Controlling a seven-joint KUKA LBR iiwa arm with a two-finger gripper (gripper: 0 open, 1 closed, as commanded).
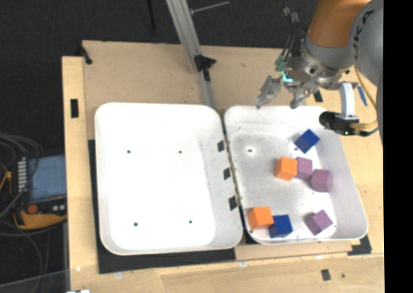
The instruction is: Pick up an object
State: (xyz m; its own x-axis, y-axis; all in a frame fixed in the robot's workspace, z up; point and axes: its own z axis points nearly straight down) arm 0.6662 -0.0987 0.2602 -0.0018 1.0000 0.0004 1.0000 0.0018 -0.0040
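Two white bins (161, 175) are sitting side by side on the bench; seven small blocks are lying in the right-hand one; two orange blocks (286, 168) are showing among them; two blue blocks (307, 141) are showing too; three purple blocks (321, 180) are completing the lot.

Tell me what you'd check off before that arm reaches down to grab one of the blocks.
1. Fingers spread: ok, the gripper is open.
2. Nothing held already: ok, the gap shows nothing.
3. Blocks in the right bin: ok, seven.
4. A block standing apart: ok, the upper blue block touches nothing.
5. Crowded pairs: not ok, the lower orange block touches a blue block.
6. Gripper over a block: not ok, it hangs above the bin's far rim.
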